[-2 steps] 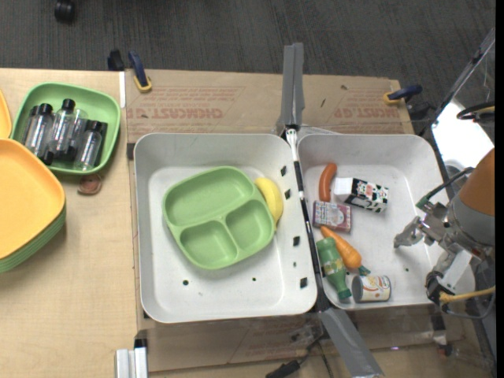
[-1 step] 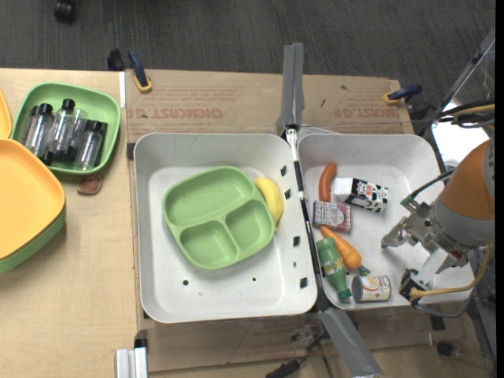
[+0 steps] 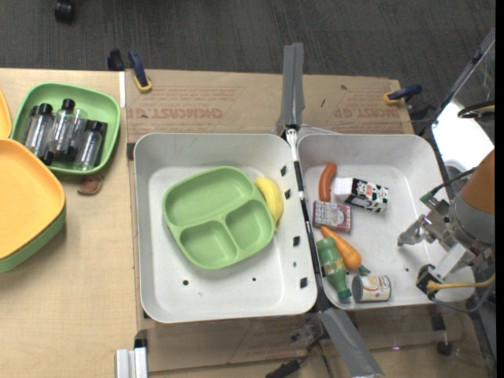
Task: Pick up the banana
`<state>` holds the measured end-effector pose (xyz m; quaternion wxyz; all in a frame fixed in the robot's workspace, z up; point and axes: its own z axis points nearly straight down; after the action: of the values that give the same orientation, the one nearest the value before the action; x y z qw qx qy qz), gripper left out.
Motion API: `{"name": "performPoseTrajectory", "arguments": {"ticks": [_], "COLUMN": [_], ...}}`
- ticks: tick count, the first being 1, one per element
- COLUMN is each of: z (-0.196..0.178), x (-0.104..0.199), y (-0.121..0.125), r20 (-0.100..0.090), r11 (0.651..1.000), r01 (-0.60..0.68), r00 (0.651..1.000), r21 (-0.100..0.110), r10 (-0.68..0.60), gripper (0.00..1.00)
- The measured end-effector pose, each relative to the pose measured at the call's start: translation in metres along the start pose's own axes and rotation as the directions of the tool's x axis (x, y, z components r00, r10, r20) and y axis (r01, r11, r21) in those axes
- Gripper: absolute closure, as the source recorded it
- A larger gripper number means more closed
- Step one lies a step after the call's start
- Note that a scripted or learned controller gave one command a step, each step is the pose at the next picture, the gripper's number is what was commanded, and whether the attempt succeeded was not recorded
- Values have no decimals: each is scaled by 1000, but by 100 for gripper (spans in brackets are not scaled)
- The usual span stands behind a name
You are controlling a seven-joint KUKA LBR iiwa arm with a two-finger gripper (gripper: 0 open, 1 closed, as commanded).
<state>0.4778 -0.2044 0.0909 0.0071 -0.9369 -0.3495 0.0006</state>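
**Two white bins and the things around them**

The left bin [image 3: 150,235] holds a green divided plate [image 3: 219,216] with three compartments. In the right bin [image 3: 409,156] a red sausage toy [image 3: 327,181] lies near the top, just beside a small black and white milk carton [image 3: 364,194]. Below them is a pink packet [image 3: 331,215], then an orange carrot [image 3: 343,248] touching a green bottle [image 3: 332,270], and a small can [image 3: 371,288] at the bottom. On the desk [image 3: 79,305], at the left, a green tray [image 3: 102,109] carries several dark-capped bottles [image 3: 63,132]. Orange plates [image 3: 27,211] are stacked beside it. Brown cardboard [image 3: 213,105] lies under both bins.
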Motion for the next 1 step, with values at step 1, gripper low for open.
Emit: {"name": "performPoseTrajectory", "arguments": {"ticks": [1], "z": [2], "x": [24], "y": [-30], "r20": [6], "r11": [995], "r01": [-95], "r00": [995], "r21": [-8], "r10": [95], "gripper": [0]}}
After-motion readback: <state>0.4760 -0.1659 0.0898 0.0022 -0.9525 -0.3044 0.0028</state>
